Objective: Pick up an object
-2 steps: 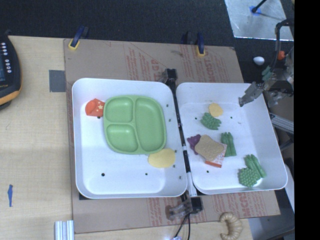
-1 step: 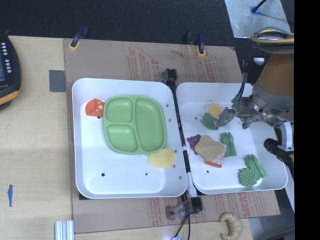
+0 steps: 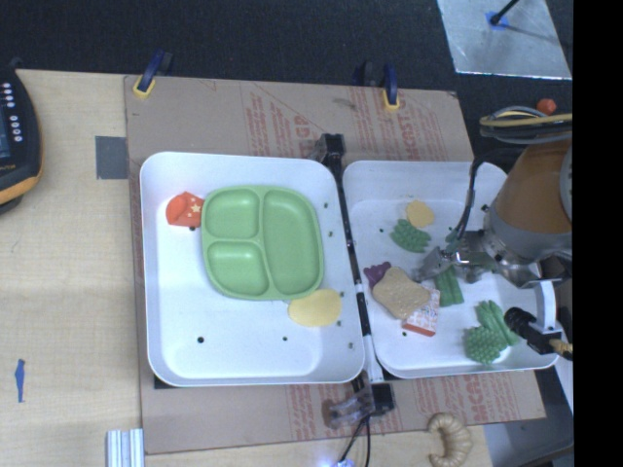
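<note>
My gripper (image 3: 450, 260) hangs low over the middle of the right bin (image 3: 389, 358), coming down from the grey arm with its orange band (image 3: 531, 193). Just below it lies a dark green stick-shaped piece (image 3: 451, 289). A tan bread-like slice (image 3: 398, 293) and a red and white piece (image 3: 422, 320) lie to its lower left. A leafy green piece (image 3: 409, 234) and a small yellow piece (image 3: 420, 212) lie to its upper left. A purple piece (image 3: 378, 271) rests by the bin's left wall. A green broccoli-like toy (image 3: 487, 334) sits at the lower right.
The left bin (image 3: 175, 348) holds a green divided plate (image 3: 263, 241), a red piece (image 3: 183, 209) at the plate's upper left and a yellow piece (image 3: 314, 307) below it. Blue and yellow clamps grip the cardboard's far edge. A black controller (image 3: 15, 134) lies far left.
</note>
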`<state>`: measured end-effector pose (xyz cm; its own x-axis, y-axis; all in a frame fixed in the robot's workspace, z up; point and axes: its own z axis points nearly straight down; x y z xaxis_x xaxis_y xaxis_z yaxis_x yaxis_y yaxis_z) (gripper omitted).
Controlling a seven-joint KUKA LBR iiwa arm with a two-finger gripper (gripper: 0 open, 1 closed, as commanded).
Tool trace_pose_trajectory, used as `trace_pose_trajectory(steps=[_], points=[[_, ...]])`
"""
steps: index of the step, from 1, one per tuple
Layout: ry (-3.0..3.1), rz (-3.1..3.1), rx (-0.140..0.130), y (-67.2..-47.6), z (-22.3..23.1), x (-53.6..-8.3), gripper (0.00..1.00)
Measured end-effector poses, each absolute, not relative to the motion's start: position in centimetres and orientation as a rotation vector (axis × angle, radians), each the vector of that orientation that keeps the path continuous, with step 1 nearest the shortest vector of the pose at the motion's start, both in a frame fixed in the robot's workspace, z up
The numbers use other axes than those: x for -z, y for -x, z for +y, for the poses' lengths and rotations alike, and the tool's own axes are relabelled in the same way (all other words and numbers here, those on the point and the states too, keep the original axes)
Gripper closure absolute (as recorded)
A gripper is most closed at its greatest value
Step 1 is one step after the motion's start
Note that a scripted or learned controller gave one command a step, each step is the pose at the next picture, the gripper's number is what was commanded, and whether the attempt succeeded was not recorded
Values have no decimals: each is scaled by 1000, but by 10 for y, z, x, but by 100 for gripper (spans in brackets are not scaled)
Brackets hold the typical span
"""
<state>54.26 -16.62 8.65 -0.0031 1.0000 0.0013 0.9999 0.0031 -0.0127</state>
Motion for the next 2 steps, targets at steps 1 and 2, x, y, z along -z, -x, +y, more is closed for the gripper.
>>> trace_pose_trajectory(steps=[1, 2], points=[[2211, -2227, -8, -546, -167, -102, 100], [2217, -2222, -2, -492, -161, -166, 100]])
